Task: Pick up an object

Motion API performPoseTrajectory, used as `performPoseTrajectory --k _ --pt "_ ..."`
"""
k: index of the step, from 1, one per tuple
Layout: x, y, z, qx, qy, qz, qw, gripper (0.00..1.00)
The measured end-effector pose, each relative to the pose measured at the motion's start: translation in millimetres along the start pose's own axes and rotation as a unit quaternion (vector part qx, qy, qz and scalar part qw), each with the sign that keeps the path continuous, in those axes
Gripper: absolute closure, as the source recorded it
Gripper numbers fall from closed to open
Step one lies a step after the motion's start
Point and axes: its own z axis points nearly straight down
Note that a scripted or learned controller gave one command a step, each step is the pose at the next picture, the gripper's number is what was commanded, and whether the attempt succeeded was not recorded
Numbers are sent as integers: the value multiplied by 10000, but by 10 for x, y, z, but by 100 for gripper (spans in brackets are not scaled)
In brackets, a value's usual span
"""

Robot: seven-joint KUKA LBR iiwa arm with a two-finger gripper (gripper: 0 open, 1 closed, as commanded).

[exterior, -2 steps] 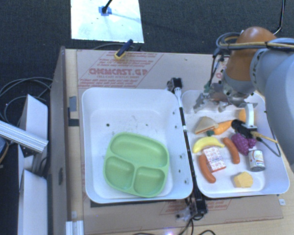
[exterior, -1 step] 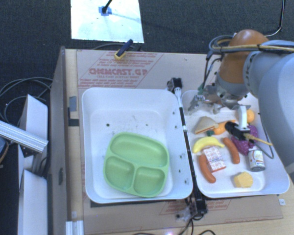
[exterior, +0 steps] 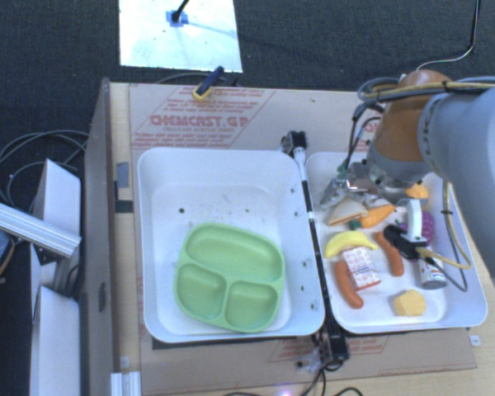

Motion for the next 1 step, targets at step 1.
performPoseTrajectory --k 1 --pt "-61 -390 0 2 0 2 10000 0"
